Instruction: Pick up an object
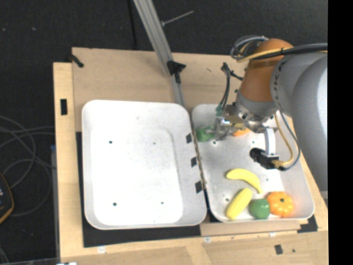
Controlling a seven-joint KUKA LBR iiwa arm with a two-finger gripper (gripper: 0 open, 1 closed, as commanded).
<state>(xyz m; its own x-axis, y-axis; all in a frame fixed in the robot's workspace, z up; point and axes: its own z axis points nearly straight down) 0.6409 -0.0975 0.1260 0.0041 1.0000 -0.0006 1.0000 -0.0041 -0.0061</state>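
Observation:
My gripper (220,127) hangs low over the far left part of the right bin (292,175), under the orange wrist band. A small green object (203,133) lies right beside its tip, against the bin's left wall; whether they touch is unclear. An orange piece (240,131) peeks out from under the wrist. At the bin's near end lie a yellow banana (244,178), a yellow corn-like piece (238,203), a green round fruit (259,208) and an orange pumpkin-like fruit (281,203).
The left bin (135,164) sits beside the right one, joined by black clips. A grey metal pole (157,37) slants across the bench at the back. A black cable loop (263,158) hangs from the wrist over the right bin.

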